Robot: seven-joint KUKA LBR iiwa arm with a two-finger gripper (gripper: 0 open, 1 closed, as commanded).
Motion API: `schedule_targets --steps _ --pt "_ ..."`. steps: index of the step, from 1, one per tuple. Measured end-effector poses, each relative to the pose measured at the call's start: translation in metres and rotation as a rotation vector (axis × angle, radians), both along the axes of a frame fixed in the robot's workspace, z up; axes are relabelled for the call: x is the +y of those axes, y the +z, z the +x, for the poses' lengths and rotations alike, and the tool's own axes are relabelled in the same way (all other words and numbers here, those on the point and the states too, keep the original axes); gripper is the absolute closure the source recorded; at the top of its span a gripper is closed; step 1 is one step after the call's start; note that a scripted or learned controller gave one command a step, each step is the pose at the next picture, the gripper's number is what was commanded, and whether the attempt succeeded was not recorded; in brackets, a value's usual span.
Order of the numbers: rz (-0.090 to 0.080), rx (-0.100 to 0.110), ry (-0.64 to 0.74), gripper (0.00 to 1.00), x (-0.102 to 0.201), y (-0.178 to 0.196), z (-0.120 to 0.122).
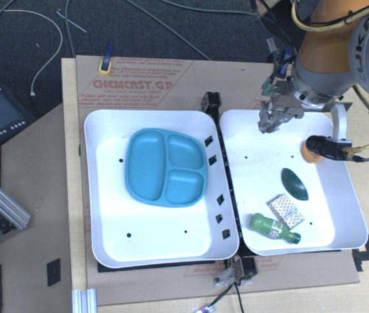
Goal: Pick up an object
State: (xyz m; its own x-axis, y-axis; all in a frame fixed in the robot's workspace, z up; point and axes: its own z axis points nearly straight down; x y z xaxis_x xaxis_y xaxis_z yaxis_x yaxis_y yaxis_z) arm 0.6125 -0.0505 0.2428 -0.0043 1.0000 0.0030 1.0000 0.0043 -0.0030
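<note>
**Desk inventory: two bins, five loose items, one arm**

Bins, white, shallow: 2, side by side on the desk [139,77].

Left bin [100,175]: 1 item. A blue divided plate [166,167] with three compartments, lying flat near the bin's middle.

Right bin [351,194]: 4 items.
- 1 dark green oval piece [295,183], flat on the floor of the bin, right of centre.
- 1 small packet with a checked pattern [285,210], just below the oval piece and near it.
- 1 green bottle [274,227], lying on its side along the near edge, touching or almost touching the packet (the gap is too small to judge).
- 1 orange round object [312,150] at the far right side, partly covered by a black part of the arm's fittings.

Arm: 1, grey with an orange band, entering from the right. Its end effector [270,124] hangs over the far left part of the right bin, well apart from all four items there. Nothing shows between its fingers; whether they stand open or closed cannot be told from this angle.

Other: 1 sheet of printed cardboard under the bins; 1 blue clip [106,59] at its far left edge.
</note>
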Motion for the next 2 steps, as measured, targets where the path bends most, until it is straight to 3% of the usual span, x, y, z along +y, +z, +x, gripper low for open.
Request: schedule_targets --steps 2 --pt "0.000 0.001 0.001 1.00 0.098 -0.016 -0.007"
